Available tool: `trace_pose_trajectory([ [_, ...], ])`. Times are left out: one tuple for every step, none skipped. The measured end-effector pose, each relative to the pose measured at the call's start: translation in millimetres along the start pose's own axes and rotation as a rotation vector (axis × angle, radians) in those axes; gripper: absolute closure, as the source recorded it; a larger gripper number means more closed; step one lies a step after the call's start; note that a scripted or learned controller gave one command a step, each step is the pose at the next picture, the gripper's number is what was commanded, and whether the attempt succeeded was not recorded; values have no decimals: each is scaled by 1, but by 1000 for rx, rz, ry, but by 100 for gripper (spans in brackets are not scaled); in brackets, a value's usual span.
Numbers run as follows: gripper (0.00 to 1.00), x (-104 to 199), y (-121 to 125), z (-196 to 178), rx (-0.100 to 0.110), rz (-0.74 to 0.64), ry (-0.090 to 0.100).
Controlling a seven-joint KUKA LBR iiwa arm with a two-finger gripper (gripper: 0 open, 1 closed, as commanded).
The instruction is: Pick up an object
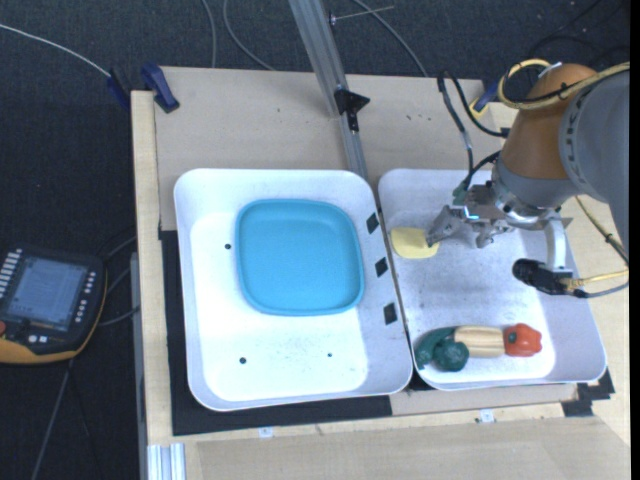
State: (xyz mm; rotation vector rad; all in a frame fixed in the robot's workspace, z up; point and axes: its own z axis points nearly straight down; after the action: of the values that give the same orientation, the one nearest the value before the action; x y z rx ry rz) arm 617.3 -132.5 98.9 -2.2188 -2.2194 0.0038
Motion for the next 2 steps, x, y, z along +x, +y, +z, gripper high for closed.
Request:
trace_pose_trajectory([
  [100,0,2,-14,-6,0,-1],
  [100,6,0,-74,-10,-1,-1],
])
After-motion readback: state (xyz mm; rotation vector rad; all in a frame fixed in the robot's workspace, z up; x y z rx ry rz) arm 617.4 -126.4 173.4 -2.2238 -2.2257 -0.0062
